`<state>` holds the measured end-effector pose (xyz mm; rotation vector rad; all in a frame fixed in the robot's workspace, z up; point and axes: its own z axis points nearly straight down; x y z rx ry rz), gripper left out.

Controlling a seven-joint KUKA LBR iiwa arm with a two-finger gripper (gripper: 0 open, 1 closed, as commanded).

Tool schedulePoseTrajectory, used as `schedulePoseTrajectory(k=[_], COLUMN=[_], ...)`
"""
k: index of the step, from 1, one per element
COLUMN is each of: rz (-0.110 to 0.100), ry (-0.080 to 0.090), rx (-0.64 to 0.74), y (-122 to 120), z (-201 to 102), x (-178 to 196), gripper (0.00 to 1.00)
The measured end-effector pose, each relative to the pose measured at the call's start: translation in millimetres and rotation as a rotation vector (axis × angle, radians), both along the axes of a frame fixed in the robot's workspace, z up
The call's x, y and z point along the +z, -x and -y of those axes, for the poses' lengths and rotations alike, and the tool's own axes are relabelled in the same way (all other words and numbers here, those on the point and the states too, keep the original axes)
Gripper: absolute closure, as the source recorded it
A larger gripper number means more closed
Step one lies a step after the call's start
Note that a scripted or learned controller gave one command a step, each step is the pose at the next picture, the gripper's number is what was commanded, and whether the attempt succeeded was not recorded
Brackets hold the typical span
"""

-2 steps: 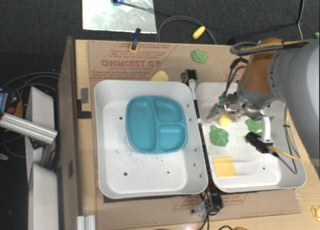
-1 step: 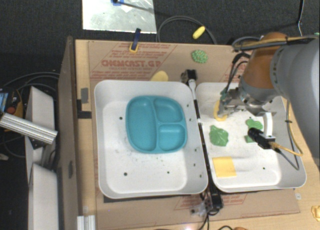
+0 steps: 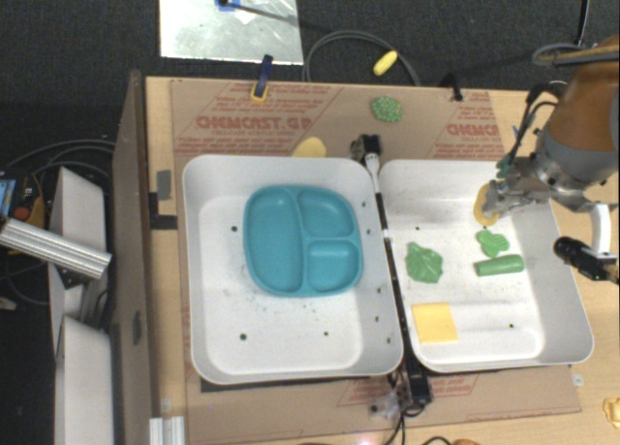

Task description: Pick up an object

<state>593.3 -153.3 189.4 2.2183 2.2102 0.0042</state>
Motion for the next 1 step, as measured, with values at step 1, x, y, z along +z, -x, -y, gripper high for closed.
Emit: schedulePoseTrajectory(k=[1], rz=[-0.006], ry=[-0.004], rx=[0.006], y=[0.1], z=[-4.7], x=[-5.9], gripper=[0.0])
